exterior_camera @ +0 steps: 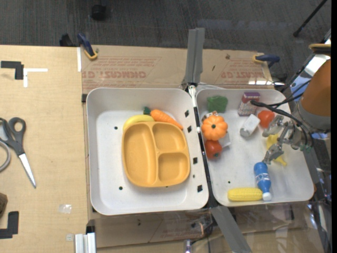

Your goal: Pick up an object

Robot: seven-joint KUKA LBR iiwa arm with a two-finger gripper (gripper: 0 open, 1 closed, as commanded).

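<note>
- Table (42, 141): scissors (18, 144) lie at its left edge, well apart from the bins.
- Left bin (100, 157): yellow divided tray (156, 154) fills most of it; carrot (164, 117) and banana (138, 119) touch the tray's far rim.
- Right bin (295, 186): pumpkin (214, 127) and tomato (213, 148) by the left wall; corn (245, 194) and blue bottle (262, 179) near the front wall. Open floor mid-bin.
- My gripper (275, 153) hangs at the right side, above the bottle; cannot tell how far open it is or whether it holds anything.
</note>
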